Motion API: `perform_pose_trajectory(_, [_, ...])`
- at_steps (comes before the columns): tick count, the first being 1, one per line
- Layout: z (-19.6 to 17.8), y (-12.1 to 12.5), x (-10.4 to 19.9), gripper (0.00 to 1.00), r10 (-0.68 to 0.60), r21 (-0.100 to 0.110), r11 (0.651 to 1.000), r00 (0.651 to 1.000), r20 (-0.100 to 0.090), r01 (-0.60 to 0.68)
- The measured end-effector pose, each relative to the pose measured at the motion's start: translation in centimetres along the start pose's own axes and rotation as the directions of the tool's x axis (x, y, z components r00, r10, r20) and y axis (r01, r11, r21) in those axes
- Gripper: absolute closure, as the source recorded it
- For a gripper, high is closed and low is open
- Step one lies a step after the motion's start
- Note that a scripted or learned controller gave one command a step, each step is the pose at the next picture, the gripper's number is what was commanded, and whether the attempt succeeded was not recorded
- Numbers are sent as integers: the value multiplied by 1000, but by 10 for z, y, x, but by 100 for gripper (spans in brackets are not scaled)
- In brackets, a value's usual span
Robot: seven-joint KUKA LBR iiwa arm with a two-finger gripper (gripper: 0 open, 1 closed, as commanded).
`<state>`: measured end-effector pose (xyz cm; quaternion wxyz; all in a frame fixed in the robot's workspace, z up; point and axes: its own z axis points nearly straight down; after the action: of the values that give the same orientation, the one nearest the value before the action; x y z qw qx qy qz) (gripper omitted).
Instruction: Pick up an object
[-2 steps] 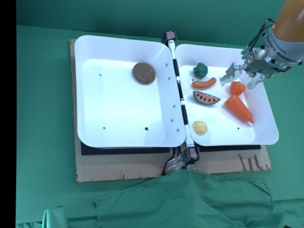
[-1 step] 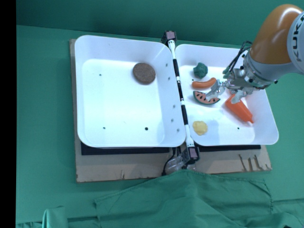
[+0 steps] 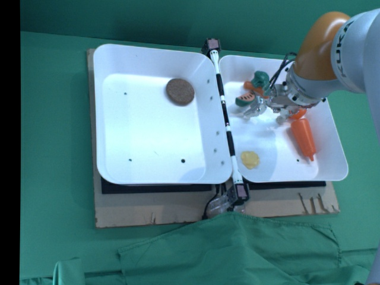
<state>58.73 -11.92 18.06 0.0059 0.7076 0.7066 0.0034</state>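
**Claw lowered into the right bin beside the toy pieces**

The claw [image 3: 252, 108] is seen low in the right bin [image 3: 332, 159], toward that bin's far left part, near the divider [image 3: 224, 114] between the two bins. Its fingers are spread apart, and nothing is seen between them. A green and orange toy piece [image 3: 244, 99] lies just beside the fingertips; contact cannot be judged. A teal piece [image 3: 260, 78] is found just behind it, toward the far edge.

An orange carrot-shaped object [image 3: 303, 136] is laid near the bin's right side, its long axis running from the far edge toward the near edge, the narrow tip pointing nearward. A yellow disc [image 3: 250, 158] rests by the near left corner. A brown round object [image 3: 180, 91] lies in the left bin [image 3: 119, 153], toward its far right.
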Motion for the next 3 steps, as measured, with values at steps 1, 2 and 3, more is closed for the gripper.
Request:
perform_pose_trajectory(1, [-98, 16, 25, 0, -2, -2, 1000, 1000, -1, 2])
perform_pose_trajectory(2, [-7, 9, -18, 0, 6, 18, 1000, 1000, -1, -6])
perform_pose_trajectory(3, [-2, 79, -8, 0, -3, 11, 1000, 1000, -1, 3])
